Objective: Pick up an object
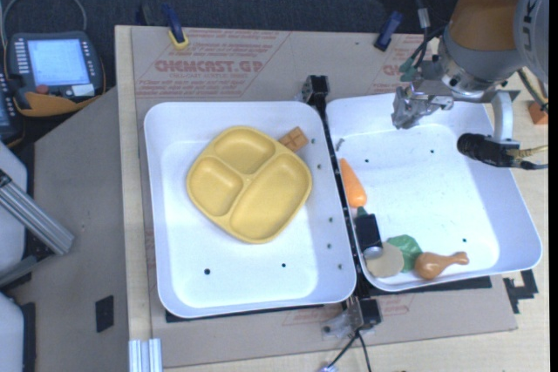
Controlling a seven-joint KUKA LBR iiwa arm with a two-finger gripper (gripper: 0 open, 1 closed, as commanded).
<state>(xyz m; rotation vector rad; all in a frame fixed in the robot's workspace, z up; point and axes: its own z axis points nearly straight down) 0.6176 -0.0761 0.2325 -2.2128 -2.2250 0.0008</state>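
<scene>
My gripper hangs over the far left part of the right bin, with nothing visible between its fingers. An orange carrot lies along the right bin's left wall. At that bin's front left corner sit a black block, a beige round piece, a green item and a brown drumstick. A yellow divided plate lies in the left bin, with a small brown block touching its far edge.
The two bins meet at a black divider clamp. A black cable connector juts over the right bin's right side. A teach pendant lies off the bench at the far left.
</scene>
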